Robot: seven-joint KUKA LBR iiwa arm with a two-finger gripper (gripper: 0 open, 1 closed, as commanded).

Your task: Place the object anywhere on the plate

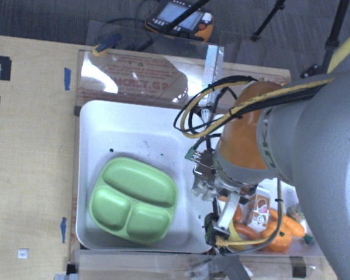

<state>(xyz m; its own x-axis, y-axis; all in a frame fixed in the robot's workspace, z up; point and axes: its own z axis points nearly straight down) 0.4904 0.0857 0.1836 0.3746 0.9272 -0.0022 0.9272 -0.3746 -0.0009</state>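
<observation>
1. So, the green plate (133, 199) with three compartments sits in the left bin (102, 129), toward the front, and nothing lies on it yet as far as I can see.
2. The arm (298, 136) reaches in from the right and hangs over the seam between the two bins, wrist pointing down into the right bin's near corner.
3. The gripper (219, 227) is down low next to a pile of toy food: an orange carrot-looking thing (280, 232), something yellow (239, 238) under it, and a small red and white carton (258, 211).
4. Honestly I can't tell the state of the claw; the wrist and cables hide too much, and I can't say it holds anything.
5. My guess is it's at the picking stage, since the object must be one of that pile and all of it lies in the right bin, well apart from the plate.
6. Placement should be easy afterwards: the plate is wide and shallow, any compartment counts.
</observation>
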